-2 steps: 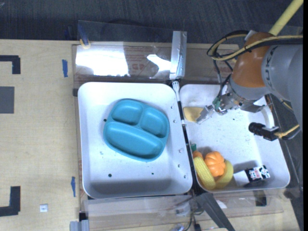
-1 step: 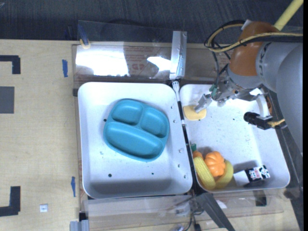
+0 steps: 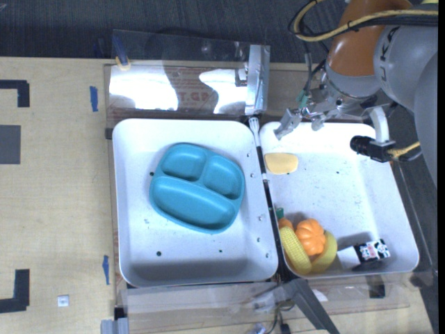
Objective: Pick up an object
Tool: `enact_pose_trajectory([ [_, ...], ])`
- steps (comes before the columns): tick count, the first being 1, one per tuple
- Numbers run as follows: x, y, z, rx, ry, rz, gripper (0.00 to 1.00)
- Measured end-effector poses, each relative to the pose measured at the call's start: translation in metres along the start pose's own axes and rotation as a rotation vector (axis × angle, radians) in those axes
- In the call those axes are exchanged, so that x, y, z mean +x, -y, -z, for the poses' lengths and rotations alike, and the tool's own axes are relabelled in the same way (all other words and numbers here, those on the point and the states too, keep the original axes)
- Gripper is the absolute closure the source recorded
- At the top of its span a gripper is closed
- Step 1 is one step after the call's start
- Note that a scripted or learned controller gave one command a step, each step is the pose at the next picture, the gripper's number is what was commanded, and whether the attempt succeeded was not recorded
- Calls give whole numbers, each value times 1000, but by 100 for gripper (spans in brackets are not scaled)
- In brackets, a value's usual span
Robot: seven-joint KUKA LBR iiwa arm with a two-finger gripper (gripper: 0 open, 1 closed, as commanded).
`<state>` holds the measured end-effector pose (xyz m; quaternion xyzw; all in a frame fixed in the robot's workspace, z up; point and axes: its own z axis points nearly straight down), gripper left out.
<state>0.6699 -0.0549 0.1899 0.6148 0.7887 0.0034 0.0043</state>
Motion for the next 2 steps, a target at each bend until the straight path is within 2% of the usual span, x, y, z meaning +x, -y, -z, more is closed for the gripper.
enact_pose_trajectory([
  [1,-33,47,-102,5,0,62,0],
  [2,-45,15,-105,7,0,-87,0],
])
